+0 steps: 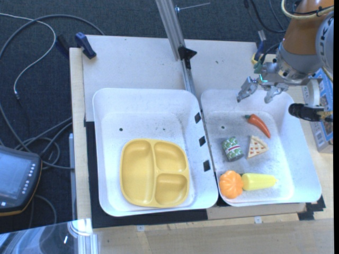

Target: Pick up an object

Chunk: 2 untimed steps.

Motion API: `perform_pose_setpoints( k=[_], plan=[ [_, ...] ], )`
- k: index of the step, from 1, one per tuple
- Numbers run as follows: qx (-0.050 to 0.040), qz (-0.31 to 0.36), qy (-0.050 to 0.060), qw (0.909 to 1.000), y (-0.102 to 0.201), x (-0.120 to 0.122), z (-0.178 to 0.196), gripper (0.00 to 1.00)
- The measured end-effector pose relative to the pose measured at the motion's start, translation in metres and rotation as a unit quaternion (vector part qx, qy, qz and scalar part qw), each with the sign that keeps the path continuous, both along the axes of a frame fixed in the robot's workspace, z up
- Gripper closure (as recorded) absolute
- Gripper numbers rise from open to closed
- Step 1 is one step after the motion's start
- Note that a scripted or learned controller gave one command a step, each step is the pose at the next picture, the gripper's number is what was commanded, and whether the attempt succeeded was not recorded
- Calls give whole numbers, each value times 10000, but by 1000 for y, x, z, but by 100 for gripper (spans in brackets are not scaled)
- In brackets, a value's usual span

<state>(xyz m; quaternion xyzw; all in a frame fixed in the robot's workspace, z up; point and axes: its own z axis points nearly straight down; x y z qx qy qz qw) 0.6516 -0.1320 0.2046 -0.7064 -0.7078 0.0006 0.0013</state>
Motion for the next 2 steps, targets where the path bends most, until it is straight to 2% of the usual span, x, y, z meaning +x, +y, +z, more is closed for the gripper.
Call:
perform_pose_setpoints(
  k=[1, 2],
  plan=[
    [1, -12, 24, 10000, -7, -2, -45, 0],
    [-12, -9, -33, 10000, -11, 6, -85, 0]
  ],
)
